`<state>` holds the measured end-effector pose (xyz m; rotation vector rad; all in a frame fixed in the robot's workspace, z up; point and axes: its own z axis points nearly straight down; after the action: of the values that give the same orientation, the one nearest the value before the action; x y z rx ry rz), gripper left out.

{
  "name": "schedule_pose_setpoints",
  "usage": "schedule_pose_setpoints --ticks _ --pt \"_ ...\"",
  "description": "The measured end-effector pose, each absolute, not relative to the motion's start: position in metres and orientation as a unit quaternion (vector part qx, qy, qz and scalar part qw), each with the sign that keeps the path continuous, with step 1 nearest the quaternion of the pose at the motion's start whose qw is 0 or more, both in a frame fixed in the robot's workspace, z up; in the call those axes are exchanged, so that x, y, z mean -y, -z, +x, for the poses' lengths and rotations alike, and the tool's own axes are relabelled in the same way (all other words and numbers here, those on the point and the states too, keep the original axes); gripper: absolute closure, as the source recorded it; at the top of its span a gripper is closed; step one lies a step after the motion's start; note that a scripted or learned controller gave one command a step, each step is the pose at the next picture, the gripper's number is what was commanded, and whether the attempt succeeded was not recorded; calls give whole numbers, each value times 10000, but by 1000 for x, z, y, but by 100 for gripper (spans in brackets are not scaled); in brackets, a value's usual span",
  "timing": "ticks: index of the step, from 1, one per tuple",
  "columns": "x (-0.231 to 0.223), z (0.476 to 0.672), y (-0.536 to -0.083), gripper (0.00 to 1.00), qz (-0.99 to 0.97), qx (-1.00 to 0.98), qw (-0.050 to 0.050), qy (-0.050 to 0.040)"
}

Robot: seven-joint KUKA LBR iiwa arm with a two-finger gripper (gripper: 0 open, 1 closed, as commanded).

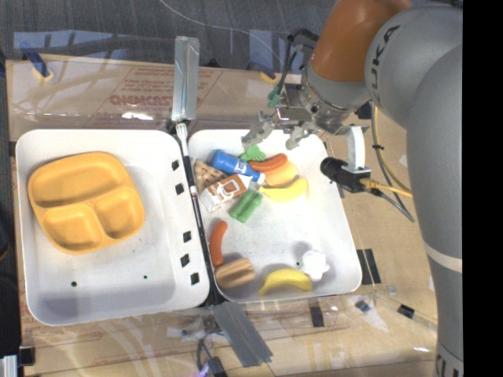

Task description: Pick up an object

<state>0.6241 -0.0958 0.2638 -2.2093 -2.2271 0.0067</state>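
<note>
My gripper (275, 137) hangs over the far end of the right bin (339, 234), its fingers (254, 136) spread open with nothing between them. Just below it lies a cluster: a blue bottle (227, 162), a small green piece (254, 154), an orange-red sausage (272, 163) and a yellow fruit (286, 188). A brown-and-white snack packet (222, 188) and a green block (246, 206) lie beside them. Nearer the front are a red sausage (218, 242), a brown bun (234, 272), a banana (284, 281) and a white lump (315, 264).
The left bin (47, 297) holds a yellow divided plate (85, 201). A metal divider (185, 77) stands between the bins at the back. The arm's grey body (424, 93) and its cables crowd the right side. A black fitting (342, 171) overhangs the right bin's rim.
</note>
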Motion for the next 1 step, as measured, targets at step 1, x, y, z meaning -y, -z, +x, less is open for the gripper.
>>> schedule_pose_setpoints --ticks 1 --pt "111 616 -121 0 -7502 6612 -34 44"
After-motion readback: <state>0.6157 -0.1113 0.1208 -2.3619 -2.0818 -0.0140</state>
